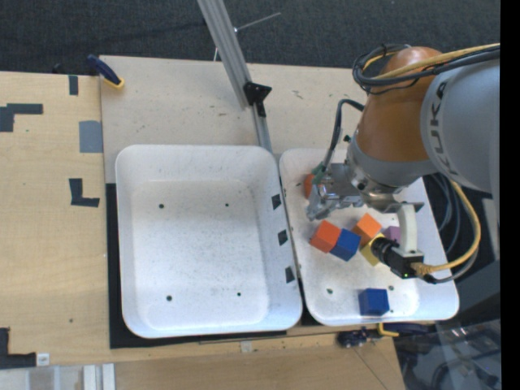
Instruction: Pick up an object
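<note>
Camera view: orange block (326,236), seemingly cubic.

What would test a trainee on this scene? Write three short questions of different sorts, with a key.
1. True or false: the hand is over the right bin.
2. Multiple choice: which block lies alone near that bin's front edge? A) orange block B) blue block C) green block
3. Fill in: the orange block touches a ____ block on its right.

Key: 1 true; 2 B; 3 blue.
</note>
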Available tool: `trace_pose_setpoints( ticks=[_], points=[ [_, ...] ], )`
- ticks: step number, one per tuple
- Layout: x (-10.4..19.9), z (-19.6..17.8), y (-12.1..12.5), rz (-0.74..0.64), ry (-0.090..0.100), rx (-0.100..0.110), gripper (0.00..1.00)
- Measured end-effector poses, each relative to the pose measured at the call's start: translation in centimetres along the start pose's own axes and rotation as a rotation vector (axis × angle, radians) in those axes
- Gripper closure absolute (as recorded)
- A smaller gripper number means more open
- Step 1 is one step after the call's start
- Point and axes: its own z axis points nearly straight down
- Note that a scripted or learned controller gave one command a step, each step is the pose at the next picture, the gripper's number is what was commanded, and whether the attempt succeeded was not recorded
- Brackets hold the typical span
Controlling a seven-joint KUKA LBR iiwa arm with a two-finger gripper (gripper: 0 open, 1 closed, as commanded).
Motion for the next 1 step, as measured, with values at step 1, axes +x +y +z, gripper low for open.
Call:
trace_pose_setpoints(
  ticks=[1],
  points=[
    [5.72,-0.44,0.53,-0.001,0.001,0.0,1.0]
  ],
)
